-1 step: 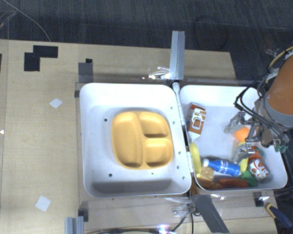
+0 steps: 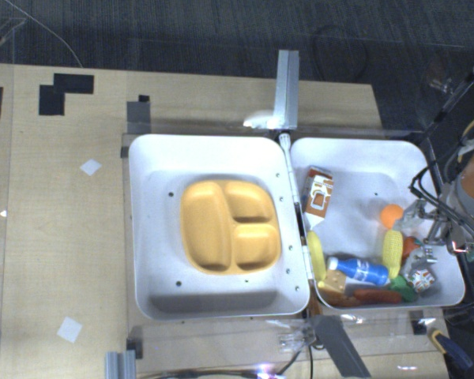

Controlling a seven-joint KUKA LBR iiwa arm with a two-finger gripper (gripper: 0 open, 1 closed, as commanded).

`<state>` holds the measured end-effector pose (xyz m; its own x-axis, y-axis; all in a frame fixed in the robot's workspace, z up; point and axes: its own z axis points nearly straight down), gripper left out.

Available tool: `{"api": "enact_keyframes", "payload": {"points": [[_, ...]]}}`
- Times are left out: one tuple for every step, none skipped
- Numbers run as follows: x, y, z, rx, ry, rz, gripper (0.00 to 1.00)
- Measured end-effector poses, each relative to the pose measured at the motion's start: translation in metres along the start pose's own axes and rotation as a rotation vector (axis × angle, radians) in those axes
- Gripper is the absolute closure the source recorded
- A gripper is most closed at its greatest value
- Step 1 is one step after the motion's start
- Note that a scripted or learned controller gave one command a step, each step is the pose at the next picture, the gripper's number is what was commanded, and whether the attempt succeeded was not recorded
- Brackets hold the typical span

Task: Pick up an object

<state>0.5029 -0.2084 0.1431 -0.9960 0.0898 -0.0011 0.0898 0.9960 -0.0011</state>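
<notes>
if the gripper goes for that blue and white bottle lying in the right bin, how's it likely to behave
The blue and white bottle lies on its side, so it may roll if nudged. Its rounded, smooth-looking body could slip between fingers. The corn cob and banana crowd it, so they would probably shift too.

A robotics lab, by the look of it: a pale wooden desk (image 2: 55, 212) with black marker patches (image 2: 63, 91) at upper left, two white bins (image 2: 142, 235) clamped in metal brackets (image 2: 287, 85), cables (image 2: 438, 184) trailing at the right
</notes>
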Motion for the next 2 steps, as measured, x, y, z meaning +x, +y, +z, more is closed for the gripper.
{"api": "enact_keyframes", "payload": {"points": [[0.005, 0.002, 0.05, 0.0, -0.023, 0.284, 0.0], [0.018, 0.086, 0.052, -0.005, -0.018, 0.43, 0.0]]}}
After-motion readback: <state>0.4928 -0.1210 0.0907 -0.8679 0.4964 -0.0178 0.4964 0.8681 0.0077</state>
